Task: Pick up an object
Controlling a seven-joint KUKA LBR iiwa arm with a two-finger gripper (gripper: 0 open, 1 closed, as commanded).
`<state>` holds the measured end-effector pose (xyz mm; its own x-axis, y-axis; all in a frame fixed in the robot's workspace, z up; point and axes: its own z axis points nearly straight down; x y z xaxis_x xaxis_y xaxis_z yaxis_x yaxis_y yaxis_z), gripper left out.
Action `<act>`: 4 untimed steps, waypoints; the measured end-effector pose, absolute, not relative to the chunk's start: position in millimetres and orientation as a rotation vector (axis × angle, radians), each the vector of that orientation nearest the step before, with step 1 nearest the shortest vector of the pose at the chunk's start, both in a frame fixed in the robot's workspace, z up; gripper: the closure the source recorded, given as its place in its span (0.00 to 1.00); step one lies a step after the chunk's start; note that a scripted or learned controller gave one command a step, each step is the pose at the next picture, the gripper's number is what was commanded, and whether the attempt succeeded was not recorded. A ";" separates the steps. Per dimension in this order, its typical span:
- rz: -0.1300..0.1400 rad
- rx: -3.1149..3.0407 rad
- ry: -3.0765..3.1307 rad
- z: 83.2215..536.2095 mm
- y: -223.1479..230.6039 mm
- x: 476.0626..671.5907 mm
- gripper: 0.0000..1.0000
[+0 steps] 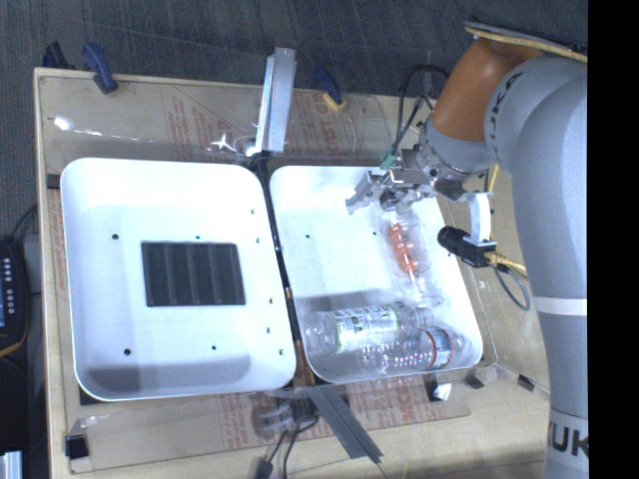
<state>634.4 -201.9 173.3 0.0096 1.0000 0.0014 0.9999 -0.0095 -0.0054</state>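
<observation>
A clear plastic bottle with orange contents [403,248] lies lengthwise in the right white bin [319,230], near its right wall. Two more clear bottles lie along that bin's front: one with a pale label [357,328] and one with a red band [419,350]. A black ridged rectangular block [193,273] rests flat in the middle of the left bin [85,200]. My gripper [385,195] hangs over the back of the right bin, just behind the top end of the orange bottle. Nothing is visibly held in it.
A clear upright panel [277,103] stands at the back between the bins. Blue clamps [100,69] [329,87] grip the bench's far edge. A black connector and cables [469,246] hang off the wrist by the right bin's right wall.
</observation>
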 end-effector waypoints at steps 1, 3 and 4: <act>0.006 -2.159 -2.271 179.5 -205.7 627.5 0.00; 0.003 -1.892 -2.502 211.1 -209.1 602.4 0.00; 0.001 -1.811 -2.568 190.8 -208.6 627.2 0.00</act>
<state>627.2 -208.6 190.8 -0.3358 0.9419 -0.0010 0.9419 0.3358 -0.0002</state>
